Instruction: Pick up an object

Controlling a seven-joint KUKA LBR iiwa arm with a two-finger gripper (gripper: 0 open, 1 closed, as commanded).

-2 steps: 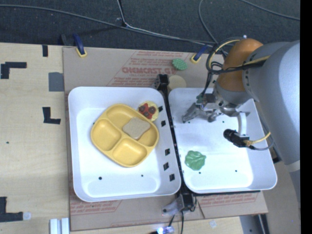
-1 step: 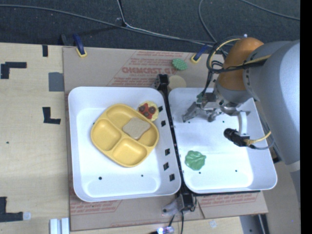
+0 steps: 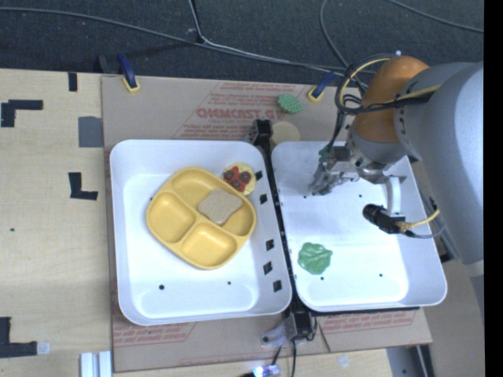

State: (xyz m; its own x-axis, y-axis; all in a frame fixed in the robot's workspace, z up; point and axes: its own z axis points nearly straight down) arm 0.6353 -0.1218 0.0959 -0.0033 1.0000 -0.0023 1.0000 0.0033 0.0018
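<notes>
Green lettuce piece (image 3: 315, 258) lies alone near the front of the right bin (image 3: 424, 289). The gripper (image 3: 324, 181) hangs over the bin's back half, well apart; whether it's spread, I cannot tell. Approach step, likely: it must travel forward and descend.
</notes>
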